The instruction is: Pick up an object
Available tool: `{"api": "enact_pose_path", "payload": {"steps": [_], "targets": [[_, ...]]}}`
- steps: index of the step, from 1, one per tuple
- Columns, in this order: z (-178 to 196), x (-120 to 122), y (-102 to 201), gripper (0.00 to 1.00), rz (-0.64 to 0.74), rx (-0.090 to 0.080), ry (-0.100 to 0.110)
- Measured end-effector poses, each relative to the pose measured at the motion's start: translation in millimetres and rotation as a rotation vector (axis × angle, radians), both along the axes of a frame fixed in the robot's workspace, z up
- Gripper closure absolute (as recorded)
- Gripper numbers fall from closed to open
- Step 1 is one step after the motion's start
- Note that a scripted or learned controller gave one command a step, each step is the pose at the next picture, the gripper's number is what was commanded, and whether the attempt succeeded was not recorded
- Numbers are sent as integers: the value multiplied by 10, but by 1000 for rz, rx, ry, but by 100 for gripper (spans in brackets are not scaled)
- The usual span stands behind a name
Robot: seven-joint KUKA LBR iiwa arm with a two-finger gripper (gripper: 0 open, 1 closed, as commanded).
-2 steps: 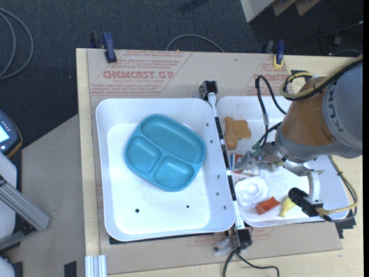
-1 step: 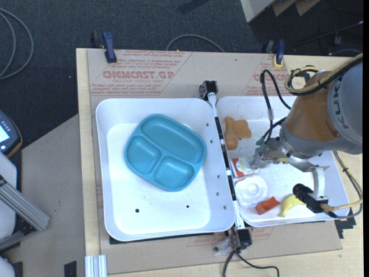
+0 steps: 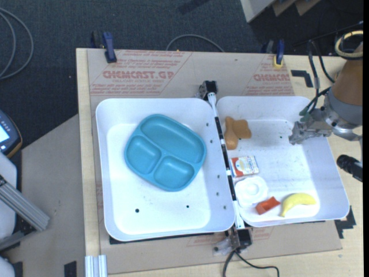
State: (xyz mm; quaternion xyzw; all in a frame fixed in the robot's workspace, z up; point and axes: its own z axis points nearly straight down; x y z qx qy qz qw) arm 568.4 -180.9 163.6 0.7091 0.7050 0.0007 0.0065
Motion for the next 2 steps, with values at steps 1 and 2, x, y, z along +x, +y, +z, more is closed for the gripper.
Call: {"api": "enact_pose_path", "payload": {"steps": [1, 2], "targets": [[77, 730, 734, 100, 15, 10, 2], [67, 696, 675, 0, 7, 7, 9]]}}
